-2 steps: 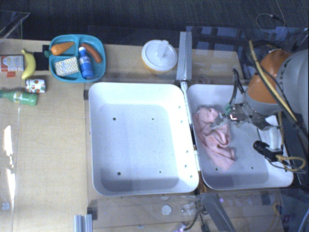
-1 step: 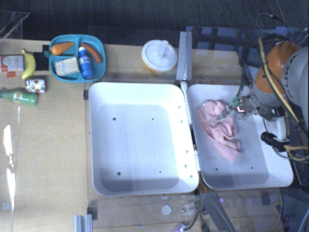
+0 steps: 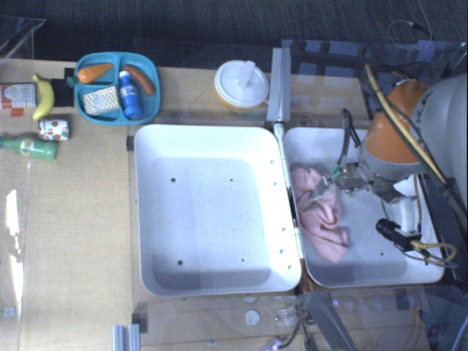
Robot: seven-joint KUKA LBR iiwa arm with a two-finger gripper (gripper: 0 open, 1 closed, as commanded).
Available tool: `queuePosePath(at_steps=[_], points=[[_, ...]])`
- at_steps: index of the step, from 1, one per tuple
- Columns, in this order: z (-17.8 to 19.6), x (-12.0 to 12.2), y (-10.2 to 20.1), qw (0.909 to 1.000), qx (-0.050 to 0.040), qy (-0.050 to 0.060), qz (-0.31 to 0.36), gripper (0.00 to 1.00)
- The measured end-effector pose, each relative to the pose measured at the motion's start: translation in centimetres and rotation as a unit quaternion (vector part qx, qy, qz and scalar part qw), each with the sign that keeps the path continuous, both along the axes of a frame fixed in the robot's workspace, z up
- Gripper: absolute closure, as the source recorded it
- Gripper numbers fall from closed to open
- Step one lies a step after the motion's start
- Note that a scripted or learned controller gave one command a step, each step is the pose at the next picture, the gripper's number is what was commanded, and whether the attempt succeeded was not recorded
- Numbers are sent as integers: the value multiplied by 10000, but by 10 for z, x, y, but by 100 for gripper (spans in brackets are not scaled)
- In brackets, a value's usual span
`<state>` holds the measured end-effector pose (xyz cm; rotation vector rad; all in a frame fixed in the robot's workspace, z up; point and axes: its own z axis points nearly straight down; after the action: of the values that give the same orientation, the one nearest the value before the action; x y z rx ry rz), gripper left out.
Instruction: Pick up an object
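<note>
The tool (image 3: pixel 330 183) sits low in the right bin (image 3: pixel 365 269), at the upper edge of the crumpled pink cloth (image 3: pixel 320 214) lying against that bin's left wall; whether it is open or closed I cannot tell. A likely failure is pinching only a loose fold so the cloth slips free on lifting, or scraping the bin's floor. The left bin (image 3: pixel 212 210) sits beside it on the wooden table (image 3: pixel 66 232), with a blue tray (image 3: pixel 117 86) of toy food and a lidded cup (image 3: pixel 242 85) along the far edge.
</note>
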<state>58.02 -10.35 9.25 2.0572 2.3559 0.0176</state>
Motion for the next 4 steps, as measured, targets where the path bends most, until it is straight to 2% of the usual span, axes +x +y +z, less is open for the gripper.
queuePosePath(at_steps=[1,2,3,4], points=[[-1,17,-24,9868,26,6,-1617,0],[0,16,12,9963,1,-8,-860,0],[0,-12,7,9988,4,-18,-491,0],[0,-23,16,9995,-10,-27,-319,0]])
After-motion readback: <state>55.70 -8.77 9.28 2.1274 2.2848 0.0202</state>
